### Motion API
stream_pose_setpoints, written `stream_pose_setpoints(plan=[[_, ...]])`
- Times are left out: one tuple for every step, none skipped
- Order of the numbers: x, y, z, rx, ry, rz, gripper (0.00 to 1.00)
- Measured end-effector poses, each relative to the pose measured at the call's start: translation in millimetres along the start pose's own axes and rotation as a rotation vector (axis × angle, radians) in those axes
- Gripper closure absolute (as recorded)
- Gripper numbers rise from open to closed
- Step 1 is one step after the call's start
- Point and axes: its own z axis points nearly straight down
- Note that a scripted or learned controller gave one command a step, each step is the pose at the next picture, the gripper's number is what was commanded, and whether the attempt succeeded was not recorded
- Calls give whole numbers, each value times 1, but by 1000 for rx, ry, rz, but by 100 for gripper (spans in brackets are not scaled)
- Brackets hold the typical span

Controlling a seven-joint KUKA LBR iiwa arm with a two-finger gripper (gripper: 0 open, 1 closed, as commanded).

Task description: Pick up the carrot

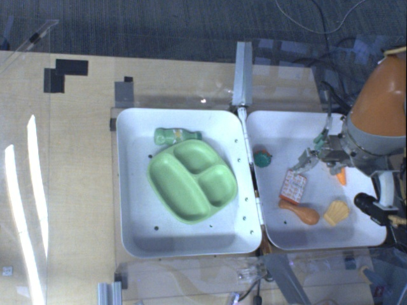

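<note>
At the right of the frame, the arm reaches in over the right bin, its orange band showing as a large dome above the grey wrist. The gripper hangs over the upper right part of that bin, its metal fingers pointing toward the left of the frame; whether they are spread or closed cannot be told from this angle, and nothing is seen between them.

The carrot, a small orange piece, lies just below and to the right of the gripper, partly hidden by the wrist, near the bin's right side. To its left, in the middle of the bin, a small box with a red and white pattern lies flat. Just below that box rests a brown, pear-shaped item, and beside it to the right a pale yellow wedge. A small teal object sits near the bin's left wall.

In the left bin, a green divided plate with three compartments fills the centre. A pale green bottle lies on its side just above the plate, touching its upper rim.
</note>
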Motion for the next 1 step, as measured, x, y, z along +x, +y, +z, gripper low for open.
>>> stream_pose_setpoints(plan=[[-67,19,-56,-1,-2,139,0]])
